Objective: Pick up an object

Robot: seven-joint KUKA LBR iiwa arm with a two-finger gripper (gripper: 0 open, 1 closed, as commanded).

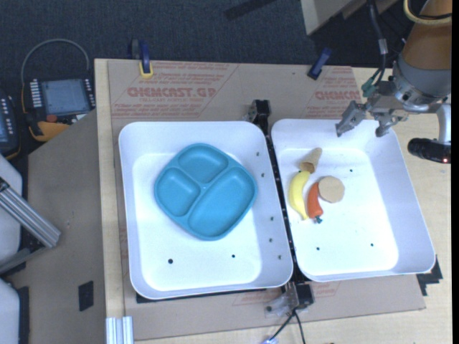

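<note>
The brown cardboard sheet (215, 84) lying under the two white bins carries red printing along its far edge. Behind the left bin (136, 192) the large letters read "CHEMCAST G P", with a line of smaller red print above them that is too fine to make out. Behind the right bin (401, 213) the same red lettering repeats, but only "CHEMCAST" can be read there, its end hidden.

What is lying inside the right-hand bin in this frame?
In the right bin lie a banana, an orange carrot-like piece beside it, a round tan disc and a small cone-shaped piece. Whatever is underneath them is covered. The claw hovers above the bin's far edge, open.
</note>
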